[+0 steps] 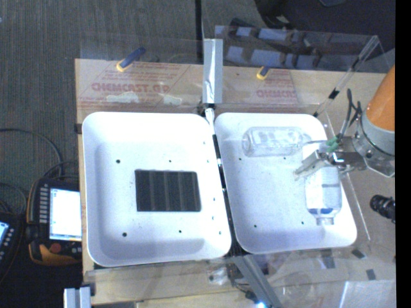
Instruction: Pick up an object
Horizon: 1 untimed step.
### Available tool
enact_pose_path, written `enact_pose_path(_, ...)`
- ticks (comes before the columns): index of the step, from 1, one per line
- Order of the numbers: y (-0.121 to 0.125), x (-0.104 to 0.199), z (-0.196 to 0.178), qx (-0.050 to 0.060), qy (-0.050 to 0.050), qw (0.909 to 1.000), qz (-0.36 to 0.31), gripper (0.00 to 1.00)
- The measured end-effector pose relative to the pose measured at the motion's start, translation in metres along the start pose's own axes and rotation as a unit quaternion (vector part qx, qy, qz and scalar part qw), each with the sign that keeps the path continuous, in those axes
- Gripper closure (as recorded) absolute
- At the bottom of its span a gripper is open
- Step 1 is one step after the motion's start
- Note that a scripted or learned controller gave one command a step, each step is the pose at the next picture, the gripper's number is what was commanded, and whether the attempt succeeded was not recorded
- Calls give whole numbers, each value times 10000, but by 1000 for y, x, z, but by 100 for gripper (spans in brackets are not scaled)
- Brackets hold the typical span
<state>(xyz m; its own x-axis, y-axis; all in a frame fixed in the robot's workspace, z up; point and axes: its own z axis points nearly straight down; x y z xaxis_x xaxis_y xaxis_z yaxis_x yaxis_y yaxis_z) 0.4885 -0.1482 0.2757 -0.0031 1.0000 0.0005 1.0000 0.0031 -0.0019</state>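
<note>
2 white bins side by side on bench. Left bin (96, 172): 1 dark ribbed slab (167, 190) lying flat near centre, apart from all walls. Right bin (257, 236): 2 clear plastic bottles. Bottle 1 (272, 141) on its side near far wall, lying across the bin. Bottle 2 (322, 197) lying lengthwise near right wall, cap end toward near edge, bluish tint at lower part. The 2 bottles close at the far right corner; touching or not, cannot tell.

Arm entering from right, orange band (393, 104) seen at right edge. Gripper (313, 164) over right bin, just above far end of bottle 2, between the 2 bottles. 1 thin grey finger (307, 166) angled down and left toward bin floor. Small green part (332, 146) at gripper body. Jaw spread: cannot tell, too small and blurred against clear plastic. Nothing visibly held between fingers.

Behind bins: brown board with red lettering (128, 87) under clear sheet, 2 clamps (130, 58) with yellow tips. Left of bench: handheld pendant (56, 213) with lit screen on floor.
</note>
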Motion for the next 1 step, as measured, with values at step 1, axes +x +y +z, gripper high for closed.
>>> enact_pose_path(1,21,-52,130,2,7,9985,-541,0)
